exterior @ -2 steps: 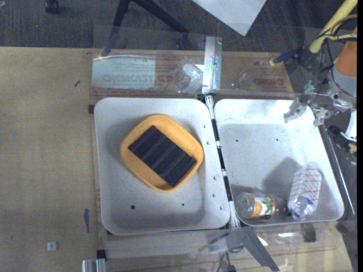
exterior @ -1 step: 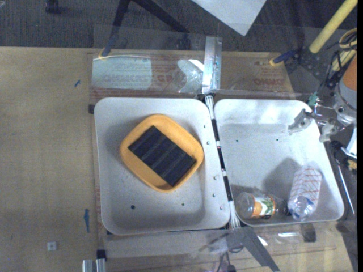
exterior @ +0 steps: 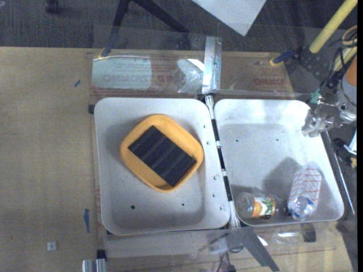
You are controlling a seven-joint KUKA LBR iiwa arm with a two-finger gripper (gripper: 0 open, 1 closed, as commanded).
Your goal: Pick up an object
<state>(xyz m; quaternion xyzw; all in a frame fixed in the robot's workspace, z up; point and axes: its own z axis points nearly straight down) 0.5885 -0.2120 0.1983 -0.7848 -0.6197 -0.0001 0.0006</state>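
A: Near edge of right bin (exterior: 334, 169): small jar (exterior: 258, 205) on its side, plastic bottle (exterior: 304, 191) just beside it.

B: Left bin (exterior: 108, 169)?

A: Orange dish (exterior: 161, 152), dark slatted insert.

B: Gripper?

A: Gripper (exterior: 317, 123) over the right bin's far right rim, nothing in it; open or closed, can't tell. Approach step; next it needs to travel over the bottle and descend.

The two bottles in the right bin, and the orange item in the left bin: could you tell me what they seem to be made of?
Crinkled bottle: thin clear plastic, glossy, probably; see-through with dents. Small bottle: clear plastic or glass, orange label. Orange item: matte, seemingly plastic or rubber, with a dark ribbed panel.
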